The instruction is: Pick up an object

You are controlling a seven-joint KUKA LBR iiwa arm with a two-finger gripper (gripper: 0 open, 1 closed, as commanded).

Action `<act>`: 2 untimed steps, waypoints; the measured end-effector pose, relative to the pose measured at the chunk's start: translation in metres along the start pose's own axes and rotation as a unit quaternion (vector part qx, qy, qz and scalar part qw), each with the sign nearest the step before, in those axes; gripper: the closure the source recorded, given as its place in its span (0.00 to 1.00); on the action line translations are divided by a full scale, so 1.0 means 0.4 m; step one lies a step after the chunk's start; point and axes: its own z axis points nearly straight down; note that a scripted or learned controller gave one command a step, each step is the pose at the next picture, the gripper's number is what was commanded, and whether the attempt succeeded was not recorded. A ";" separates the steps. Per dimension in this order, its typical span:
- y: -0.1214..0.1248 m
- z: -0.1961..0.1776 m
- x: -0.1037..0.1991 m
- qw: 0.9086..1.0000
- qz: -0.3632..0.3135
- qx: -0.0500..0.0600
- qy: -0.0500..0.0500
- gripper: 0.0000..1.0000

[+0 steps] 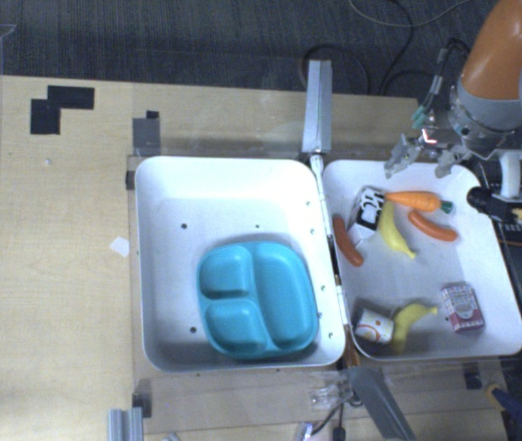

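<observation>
The claw (pixel 424 157) hangs over the far edge of the right bin (pixel 509 324), its two fingers spread wide apart with nothing between them. Just below and beside it lies the carrot (pixel 412 200), orange with a small green stub at its right end, stretched across the bin. It is the nearest thing to the claw, so I take it as the likely pick.

The carrot looks like a toy: probably light, stiff and rather smooth, so it could roll or squirt out if pinched near a tapering end. The thick middle seems the best place to grip, with the fingers closing across its short width.

It is crowded there, though. A banana (pixel 394 231) lies close under the carrot's left end, a black-and-white carton (pixel 366 209) sits just left of that, and an orange-red sausage (pixel 433 226) lies just below the carrot's right half. A finger coming down carelessly could strike one of these.

Further off in the same bin are a red sausage (pixel 347 242) by the left wall, a second banana (pixel 408 321), a small can (pixel 372 326) and a pink box (pixel 461 305). The left bin (pixel 164 209) holds a blue tray (pixel 256 298).
</observation>
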 end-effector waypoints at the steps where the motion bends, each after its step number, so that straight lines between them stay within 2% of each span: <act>1: -0.016 0.235 0.014 1.000 0.002 -0.001 0.000 0.00; 2: -0.068 0.285 -0.042 0.998 -0.059 -0.026 -0.001 0.00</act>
